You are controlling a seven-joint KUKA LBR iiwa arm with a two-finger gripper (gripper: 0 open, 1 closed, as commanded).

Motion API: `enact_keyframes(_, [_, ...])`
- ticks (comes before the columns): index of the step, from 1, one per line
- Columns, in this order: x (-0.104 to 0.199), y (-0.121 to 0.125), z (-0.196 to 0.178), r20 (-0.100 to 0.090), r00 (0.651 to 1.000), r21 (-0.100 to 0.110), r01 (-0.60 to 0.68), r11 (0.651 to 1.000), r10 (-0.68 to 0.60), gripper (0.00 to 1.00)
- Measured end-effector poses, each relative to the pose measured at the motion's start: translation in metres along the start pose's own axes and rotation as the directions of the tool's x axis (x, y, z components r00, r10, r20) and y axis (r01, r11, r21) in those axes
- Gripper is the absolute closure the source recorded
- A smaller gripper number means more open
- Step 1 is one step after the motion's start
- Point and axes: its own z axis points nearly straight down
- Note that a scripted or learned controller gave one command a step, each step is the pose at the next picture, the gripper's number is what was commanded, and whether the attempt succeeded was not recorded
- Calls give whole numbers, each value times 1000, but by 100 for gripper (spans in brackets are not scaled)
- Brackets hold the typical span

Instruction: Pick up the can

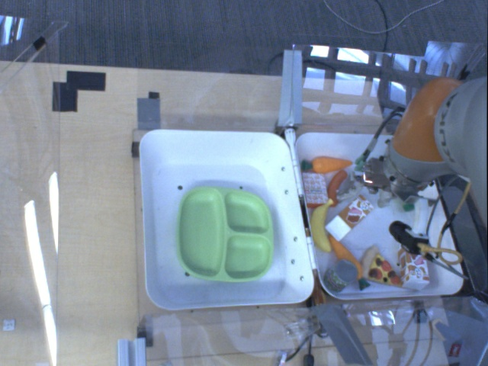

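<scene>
The can [335,280] is a small grey round tin standing in the front left corner of the right bin [450,284], next to a pizza slice [377,266]. My gripper [364,180] hangs low over the back half of that bin, beneath the grey wrist with the orange band. It sits well behind the can, above a small printed carton [358,210] and close to a carrot [330,163]. Nothing shows between its tips, and the wrist hides part of the bin's back right.
The right bin also holds a banana [319,229], a red-and-white packet [313,186], a second orange carrot [348,254] and a small box [415,270]. In the left bin [152,204] lies a green divided plate [226,232]. A metal divider [290,97] stands behind the bins.
</scene>
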Motion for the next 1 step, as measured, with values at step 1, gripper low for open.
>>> enact_keyframes(1, [1,2,-7,-2,1000,1,1,1000,-1,100])
